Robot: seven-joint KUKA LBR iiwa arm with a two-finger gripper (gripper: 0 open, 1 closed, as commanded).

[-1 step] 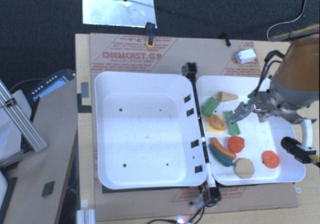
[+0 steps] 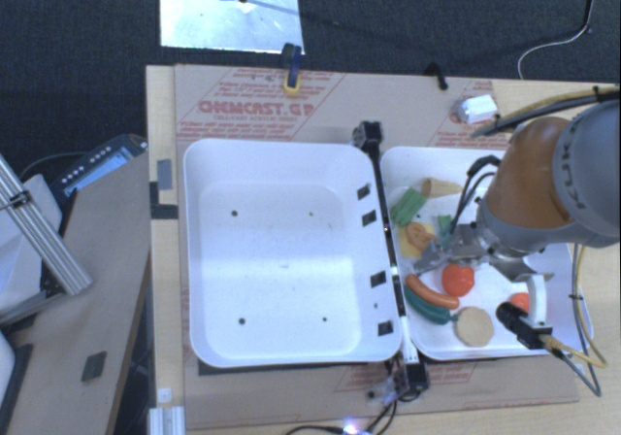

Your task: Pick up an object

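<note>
The right bin (image 2: pixel 558 258) holds several toy foods. My gripper (image 2: pixel 439 251) hangs low over the bin's left half, just above and left of a red tomato (image 2: pixel 459 280). An orange-yellow piece (image 2: pixel 419 235) lies at the gripper's left, with a green vegetable (image 2: pixel 408 203) and a pale yellow cone (image 2: pixel 439 187) further back. A red sausage on a green pod (image 2: pixel 430 293) lies in front of the gripper, and a round beige biscuit (image 2: pixel 474 326) sits near the front wall. A small red-orange piece (image 2: pixel 520 302) peeks out under the wrist. The arm hides the bin's middle.
The left bin (image 2: pixel 281 249) stands beside the right one, with a black clip strip (image 2: pixel 380 229) along the shared wall. A small white box (image 2: pixel 478 110) and a yellow-and-blue clamp (image 2: pixel 291 69) lie on the cardboard behind the bins.
</note>
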